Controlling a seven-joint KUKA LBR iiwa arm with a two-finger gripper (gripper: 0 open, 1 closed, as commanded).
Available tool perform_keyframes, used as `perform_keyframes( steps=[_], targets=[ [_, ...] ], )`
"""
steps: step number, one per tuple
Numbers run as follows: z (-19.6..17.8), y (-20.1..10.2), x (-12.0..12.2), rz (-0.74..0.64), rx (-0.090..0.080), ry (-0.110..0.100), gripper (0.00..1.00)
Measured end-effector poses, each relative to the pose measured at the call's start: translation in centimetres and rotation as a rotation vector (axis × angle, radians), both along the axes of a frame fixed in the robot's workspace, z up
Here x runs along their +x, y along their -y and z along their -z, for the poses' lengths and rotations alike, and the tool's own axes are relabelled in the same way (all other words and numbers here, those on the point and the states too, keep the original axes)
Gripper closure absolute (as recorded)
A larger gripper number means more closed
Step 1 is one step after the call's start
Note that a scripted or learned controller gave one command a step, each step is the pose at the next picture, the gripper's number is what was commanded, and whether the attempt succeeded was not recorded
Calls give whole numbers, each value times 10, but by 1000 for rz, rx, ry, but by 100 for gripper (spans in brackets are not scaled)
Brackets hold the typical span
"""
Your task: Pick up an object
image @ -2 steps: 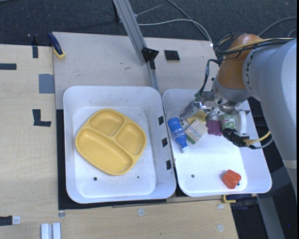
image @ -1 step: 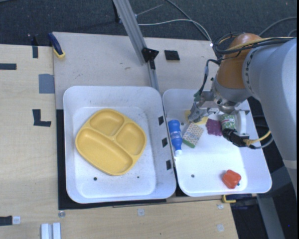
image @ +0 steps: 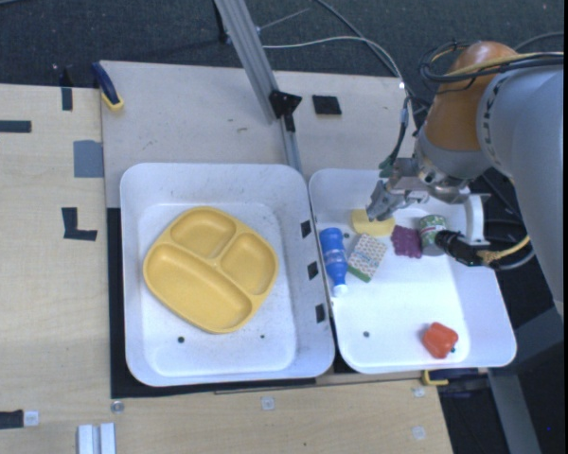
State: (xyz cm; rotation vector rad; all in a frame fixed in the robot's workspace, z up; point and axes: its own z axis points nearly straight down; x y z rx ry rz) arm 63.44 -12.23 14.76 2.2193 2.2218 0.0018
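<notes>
The arm reached in over the right bin (image: 473, 334), and its end effector (image: 386, 203) hung low at that bin's upper left part, right above a small yellow block (image: 369, 223). Whether its tips were spread or closed could not be told from this slant, and nothing showed between them. Just beside the block lay a speckled sponge (image: 367, 255), a blue bottle (image: 333, 256) along the bin's left wall, a purple piece (image: 406, 242) and a green-banded roll (image: 431, 226); an orange-red object (image: 440, 339) sat well apart near the lower right corner. The left bin (image: 137, 282) held a yellow divided plate (image: 210, 268). The step looked like the approach to a grasp on the yellow block. The next move would call for a straight descent, closing on it without catching the sponge.
</notes>
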Motion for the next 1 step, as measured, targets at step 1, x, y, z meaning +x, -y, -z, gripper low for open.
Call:
perform_keyframes(
  steps=[1],
  targets=[
    [-62,-5,-3,-1,0,3,100]
  ],
)
